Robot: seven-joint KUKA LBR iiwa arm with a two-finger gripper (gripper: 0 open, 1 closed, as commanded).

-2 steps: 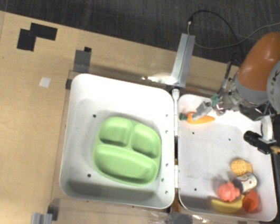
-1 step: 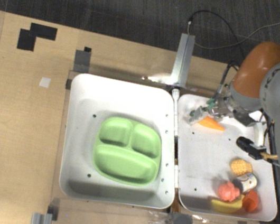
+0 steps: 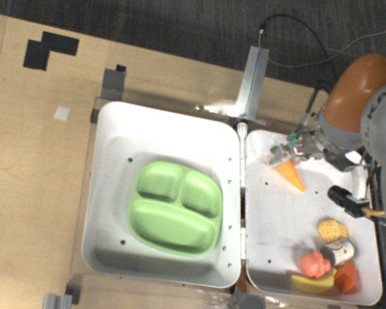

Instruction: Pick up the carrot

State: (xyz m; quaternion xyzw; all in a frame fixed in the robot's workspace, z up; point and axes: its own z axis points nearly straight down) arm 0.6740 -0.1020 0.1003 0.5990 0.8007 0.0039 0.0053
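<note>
The carrot is a short orange cone lying in the far part of the right bin, with its tip pointing toward the near right. My gripper hangs right over the carrot's thick end, at or just above it. The grey arm with its orange band comes in from the upper right. The gripper's own body hides the spot where it meets the carrot.
A green divided plate lies in the left bin. In the right bin's near right corner sit a yellow bumpy item, a pink item, a banana and a red item.
</note>
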